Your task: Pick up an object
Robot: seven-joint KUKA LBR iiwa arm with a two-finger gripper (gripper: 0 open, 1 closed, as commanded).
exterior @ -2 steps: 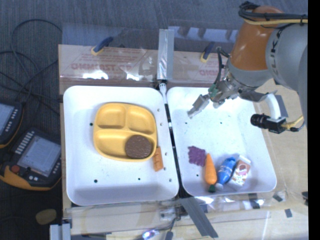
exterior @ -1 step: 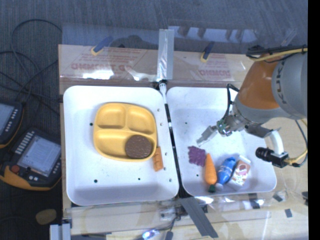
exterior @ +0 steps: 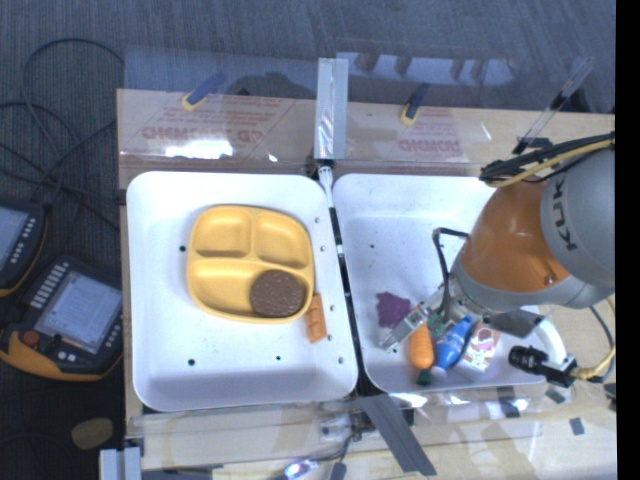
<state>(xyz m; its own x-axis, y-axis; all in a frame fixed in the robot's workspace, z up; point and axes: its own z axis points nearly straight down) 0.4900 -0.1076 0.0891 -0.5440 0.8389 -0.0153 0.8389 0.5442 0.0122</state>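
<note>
sitting far left, on the floor: dark handheld pendant [exterior: 62, 318] with a grey screen and an orange underside, black cables looping above it.
left bin [exterior: 160, 368]: shallow, white, bearing a yellow divided plate [exterior: 250, 261].
plate contents: brown round cookie-like disc [exterior: 277, 293] in the lower right compartment; other compartments bare.
beside the plate: small orange wedge [exterior: 316, 319], leaning on the bin's right wall, just past the plate's lower right corner.
back board: brown cardboard behind both bins with red printing seen upside down, too blurred to read; blue clip [exterior: 203, 89] at left, yellow-and-blue clip [exterior: 413, 107] at right.
right bin [exterior: 390, 208]: white, holding a small cluster at its lower middle.
purple piece [exterior: 392, 306]: soft-looking, left of the cluster, near the gripper but apart from it.
gripper [exterior: 428, 318]: low over the cluster, under the orange wrist; fingers hidden among the items, so cannot tell whether open or closed, nor whether anything is held.
carrot [exterior: 422, 347]: orange, with a green tip toward the bin's front wall, just below the gripper, seemingly touching it.
blue bottle [exterior: 452, 343]: tilted, white cap, just right of the carrot, directly beneath the wrist.
pink-and-white packet [exterior: 483, 345]: right of the bottle, print unreadable.
arm writing: black letters "ku" on the grey link at far right.
</note>
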